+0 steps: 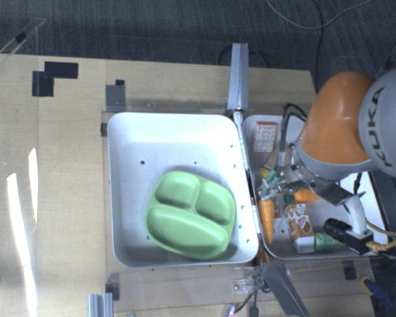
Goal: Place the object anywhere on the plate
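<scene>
Your arm (336, 131) comes in from the right and hangs over the right bin (290, 251). The orange band sits above the bin's middle.

The gripper (275, 183) is low in that bin, close to its left wall (the wall it shares with the left bin (138, 144)). You can't tell its grip state from here. The wrist hides the tips, and nothing is visibly pinched.

You also can't tell which piece is the task's object. Every candidate lies in the right bin:
- carrot (266, 220), lying lengthwise along the left wall, just below the gripper
- small carton (297, 220) with orange and white print, just right of the carrot
- green item (325, 242) at the near edge, beside a pale block (303, 244)
- printed card (265, 136) at the far end, above the gripper
- small green bits (269, 175) right next to the gripper, too cluttered to identify

The plate (191, 213) is green with three compartments. It sits in the near half of the left bin, slightly skewed, with its right edge near the dividing wall. The plate and gripper are in separate bins, with that wall between them.
</scene>
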Available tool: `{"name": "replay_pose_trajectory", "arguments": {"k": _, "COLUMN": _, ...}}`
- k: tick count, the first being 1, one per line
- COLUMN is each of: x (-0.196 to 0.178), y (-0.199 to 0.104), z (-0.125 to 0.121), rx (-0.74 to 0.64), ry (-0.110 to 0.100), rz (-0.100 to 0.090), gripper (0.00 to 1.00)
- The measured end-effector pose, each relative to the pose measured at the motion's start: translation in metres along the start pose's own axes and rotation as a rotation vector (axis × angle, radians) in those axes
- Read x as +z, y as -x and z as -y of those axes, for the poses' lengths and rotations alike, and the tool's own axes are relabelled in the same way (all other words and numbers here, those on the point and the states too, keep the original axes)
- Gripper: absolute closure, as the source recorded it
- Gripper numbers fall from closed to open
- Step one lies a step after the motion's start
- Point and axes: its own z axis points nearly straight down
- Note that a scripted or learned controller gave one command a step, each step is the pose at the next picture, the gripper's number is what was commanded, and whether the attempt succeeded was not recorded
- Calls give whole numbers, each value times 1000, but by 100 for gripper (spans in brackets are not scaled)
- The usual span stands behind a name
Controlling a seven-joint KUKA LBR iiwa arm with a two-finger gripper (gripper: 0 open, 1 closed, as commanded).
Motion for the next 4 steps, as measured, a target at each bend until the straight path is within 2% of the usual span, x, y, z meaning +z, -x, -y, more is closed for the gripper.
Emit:
{"name": "replay_pose_trajectory", "arguments": {"k": 1, "x": -87, "y": 91, "z": 29, "rx": -181, "ry": 3, "rz": 4, "gripper": 100}}
{"name": "replay_pose_trajectory", "arguments": {"k": 2, "x": -177, "y": 130, "z": 41, "rx": -299, "ry": 4, "rz": 6, "gripper": 100}}
{"name": "replay_pose_trajectory", "arguments": {"k": 3, "x": -46, "y": 194, "z": 61, "rx": -218, "ry": 0, "rz": 4, "gripper": 100}}
{"name": "replay_pose_trajectory", "arguments": {"k": 4, "x": -95, "y": 166, "z": 46, "rx": -231, "ry": 3, "rz": 6, "gripper": 100}}
